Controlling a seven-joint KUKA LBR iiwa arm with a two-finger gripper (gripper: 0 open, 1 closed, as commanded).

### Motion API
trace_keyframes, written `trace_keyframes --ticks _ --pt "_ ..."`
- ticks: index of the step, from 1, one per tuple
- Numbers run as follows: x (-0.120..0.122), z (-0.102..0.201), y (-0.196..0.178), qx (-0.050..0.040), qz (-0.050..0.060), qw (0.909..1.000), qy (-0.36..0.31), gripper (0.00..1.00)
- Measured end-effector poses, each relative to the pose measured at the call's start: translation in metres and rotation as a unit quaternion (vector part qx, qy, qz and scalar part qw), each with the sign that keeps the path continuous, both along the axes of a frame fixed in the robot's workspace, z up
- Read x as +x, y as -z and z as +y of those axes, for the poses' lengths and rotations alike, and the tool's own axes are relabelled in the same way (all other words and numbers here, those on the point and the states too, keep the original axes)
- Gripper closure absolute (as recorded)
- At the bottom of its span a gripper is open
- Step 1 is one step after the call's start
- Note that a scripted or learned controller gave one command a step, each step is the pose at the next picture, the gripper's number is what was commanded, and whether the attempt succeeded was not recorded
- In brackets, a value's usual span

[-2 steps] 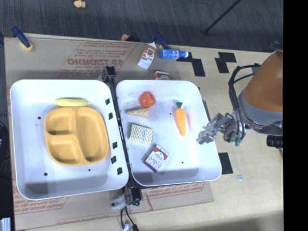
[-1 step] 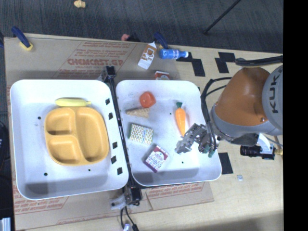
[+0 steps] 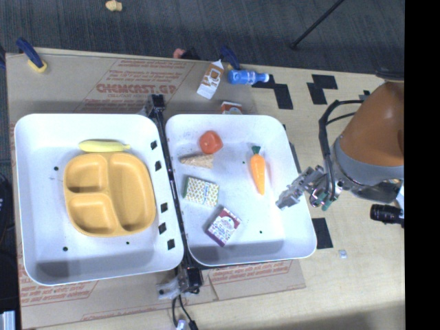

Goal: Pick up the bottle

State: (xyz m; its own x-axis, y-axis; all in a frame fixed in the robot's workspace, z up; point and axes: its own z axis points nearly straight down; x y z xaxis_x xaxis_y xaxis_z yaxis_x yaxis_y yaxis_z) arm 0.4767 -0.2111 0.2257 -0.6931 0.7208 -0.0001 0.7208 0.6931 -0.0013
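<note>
A small blue bottle with a white cap lies on its side on the bench, behind the right bin and outside it. My gripper hangs at the right bin's right rim, level with the carrot and to its right. It is far from the bottle, and nothing shows in its grasp. The grey and orange arm reaches in from the right.
The right bin also holds a tomato, a bread slice, a patterned box and a purple packet. The left bin holds a yellow divided plate and a banana. A small carton lies beside the bottle.
</note>
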Motion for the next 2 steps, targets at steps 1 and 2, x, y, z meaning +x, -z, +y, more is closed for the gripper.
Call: trace_keyframes --ticks 1,2 --pt "-0.0001 -0.0004 -0.003 -0.0003 -0.001 0.9926 0.121 1.0" --pt "-0.0002 0.0003 0.0021 0.001 0.001 0.9954 -0.096 1.0"
